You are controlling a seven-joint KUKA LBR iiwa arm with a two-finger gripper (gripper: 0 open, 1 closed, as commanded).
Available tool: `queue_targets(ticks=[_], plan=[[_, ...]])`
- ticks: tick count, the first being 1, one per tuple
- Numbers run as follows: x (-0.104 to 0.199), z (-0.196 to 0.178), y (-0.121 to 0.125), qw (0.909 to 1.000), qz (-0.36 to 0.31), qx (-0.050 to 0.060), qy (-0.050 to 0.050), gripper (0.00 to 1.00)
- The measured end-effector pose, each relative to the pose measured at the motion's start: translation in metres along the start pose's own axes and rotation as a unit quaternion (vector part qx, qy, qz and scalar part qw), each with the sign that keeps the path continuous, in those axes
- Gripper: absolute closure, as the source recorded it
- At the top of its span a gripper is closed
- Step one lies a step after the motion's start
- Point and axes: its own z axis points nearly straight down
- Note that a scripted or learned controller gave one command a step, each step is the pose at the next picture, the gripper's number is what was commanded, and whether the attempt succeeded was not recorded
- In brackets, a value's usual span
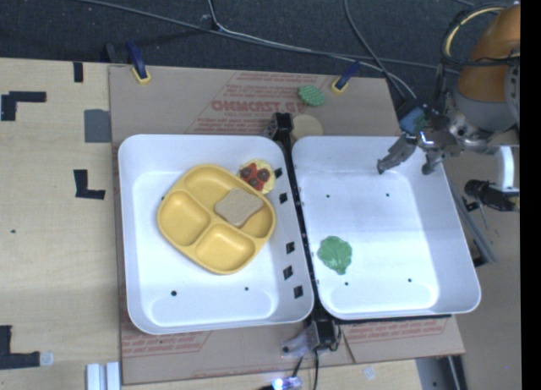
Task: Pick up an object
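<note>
A green leafy piece (335, 254) lies in the right bin (423, 211), near its lower left. In the left bin (144, 236) a yellow divided plate (215, 217) holds a tan slice of bread (237, 206), with a small red berry cluster (256, 175) at the plate's upper right edge. My gripper (411, 158) hangs over the right bin's upper right corner, fingers spread open and nothing between them. It is well apart from the green piece, up and to the right of it.
A green round object (311, 95) lies on the cardboard behind the bins. Black clips (283, 130) run along the seam between the bins. Cables cross the dark floor at the top. The arm's body (486, 92) stands at the right edge.
</note>
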Motion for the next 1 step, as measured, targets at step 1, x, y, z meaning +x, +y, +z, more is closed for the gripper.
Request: queue_targets(ticks=[1], plan=[[0.0005, -0.0092, 0.0031, 1.0000, -0.002, -0.007, -0.001, 0.00]])
